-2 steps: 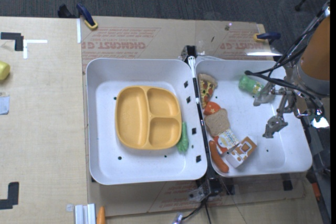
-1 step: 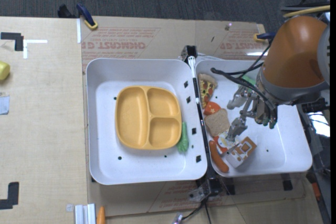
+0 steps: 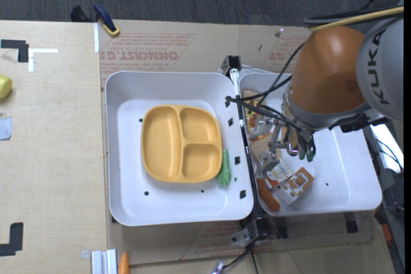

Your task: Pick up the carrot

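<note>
The carrot [image 3: 270, 199] lies in the right bin [image 3: 350, 192], at its front-left corner, close to the wall shared with the left bin [image 3: 122, 157]. It shows as an orange-red, elongated shape, partly covered by a small white-and-orange packet [image 3: 292, 183] that sits just behind and to its right. More items are piled further back along the same left wall of the right bin; they are cluttered and partly hidden by cables, so they cannot be told apart. The gripper [image 3: 289, 145] hangs over this pile, behind the carrot and apart from it, with the packet between them. Whether the fingers are apart or together cannot be told: the wrist and cables mask them. Nothing is visibly between the fingers. The arm [image 3: 334, 74] comes in from the right, its orange band covering the back part of the right bin. In the left bin a yellow plate [image 3: 182, 144] with three compartments rests roughly in the middle. A green item [image 3: 224, 169] lies on the bin floor, touching the plate's right front edge. Both bins stand on cardboard [image 3: 154, 48]. On the bench to the far left, a yellow object [image 3: 4, 86] sits at the frame edge.
</note>
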You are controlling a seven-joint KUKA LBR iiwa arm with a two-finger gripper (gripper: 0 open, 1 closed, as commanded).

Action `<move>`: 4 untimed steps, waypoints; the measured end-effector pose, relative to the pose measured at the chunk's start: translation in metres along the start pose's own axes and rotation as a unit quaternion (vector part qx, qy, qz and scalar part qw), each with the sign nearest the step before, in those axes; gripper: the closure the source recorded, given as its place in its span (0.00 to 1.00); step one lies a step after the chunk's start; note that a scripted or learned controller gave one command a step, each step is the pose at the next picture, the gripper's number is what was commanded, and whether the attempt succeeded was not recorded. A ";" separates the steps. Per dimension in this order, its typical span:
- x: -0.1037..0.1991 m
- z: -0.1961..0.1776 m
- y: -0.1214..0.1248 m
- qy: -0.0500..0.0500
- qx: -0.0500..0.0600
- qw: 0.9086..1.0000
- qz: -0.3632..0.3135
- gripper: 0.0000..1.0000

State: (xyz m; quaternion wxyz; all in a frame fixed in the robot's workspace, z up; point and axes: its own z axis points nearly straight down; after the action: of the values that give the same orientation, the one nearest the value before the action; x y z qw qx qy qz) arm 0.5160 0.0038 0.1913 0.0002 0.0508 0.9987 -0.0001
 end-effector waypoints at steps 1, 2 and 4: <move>-0.014 -0.001 -0.057 -0.002 0.000 0.999 0.052 0.00; -0.011 -0.001 0.003 -0.002 -0.001 1.000 0.001 0.00; -0.043 -0.001 0.000 -0.002 0.000 0.994 -0.110 0.00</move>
State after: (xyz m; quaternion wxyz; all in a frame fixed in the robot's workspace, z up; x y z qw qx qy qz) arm 0.5589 -0.0001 0.1922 0.0026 -0.0591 0.9982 -0.0003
